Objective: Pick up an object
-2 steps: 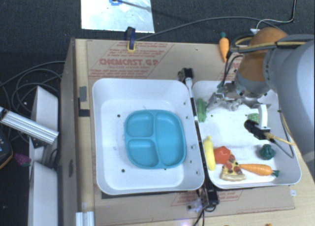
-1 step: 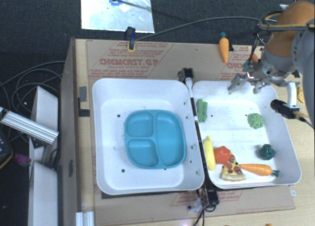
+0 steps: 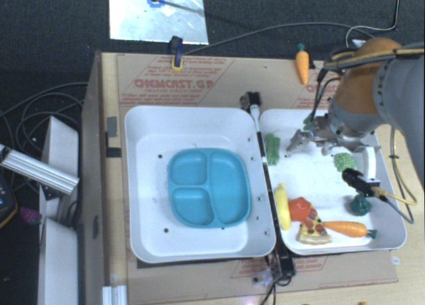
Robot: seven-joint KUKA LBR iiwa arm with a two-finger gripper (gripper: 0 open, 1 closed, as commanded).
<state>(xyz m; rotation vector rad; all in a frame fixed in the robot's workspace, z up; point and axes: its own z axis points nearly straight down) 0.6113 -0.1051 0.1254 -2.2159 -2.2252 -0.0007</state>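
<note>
In the right bin (image 3: 392, 230), the gripper (image 3: 297, 143) hovers beside a green pod (image 3: 272, 149).

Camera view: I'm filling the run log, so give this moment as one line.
arm: over right bin | pincer: above bin's upper part, near green pod | holding: nothing seen | left bin: blue tray

You see a smooth, matt blue plastic tray (image 3: 208, 187) in the left glossy white plastic bin (image 3: 143, 184), on a printed cardboard-looking bench sheet (image 3: 199, 78).
</note>
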